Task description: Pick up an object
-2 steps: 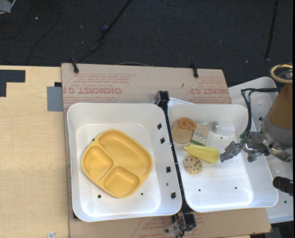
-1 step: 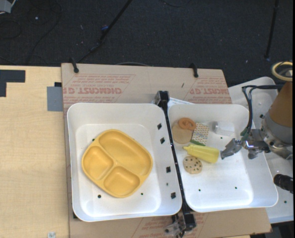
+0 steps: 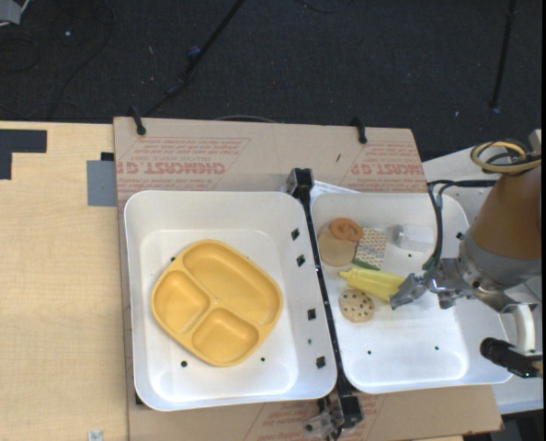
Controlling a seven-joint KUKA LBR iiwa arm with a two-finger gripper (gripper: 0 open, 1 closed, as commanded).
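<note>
Here the end effector (image 3: pixel 407 291) is low in the right bin (image 3: pixel 411 366), touching the yellow banana-like object (image 3: pixel 372 282).
How wide it stands, I cannot tell. Just beside it lie a round cookie (image 3: pixel 356 305), a brown round piece (image 3: pixel 340 238) and a checkered packet (image 3: pixel 372 244). The left bin (image 3: pixel 153 219) holds a yellow divided plate (image 3: pixel 217 301).

I see the pale wooden worktop (image 3: pixel 43 274) carrying a printed cardboard sheet (image 3: pixel 255 154) under two white bins (image 3: pixel 140 338).
</note>
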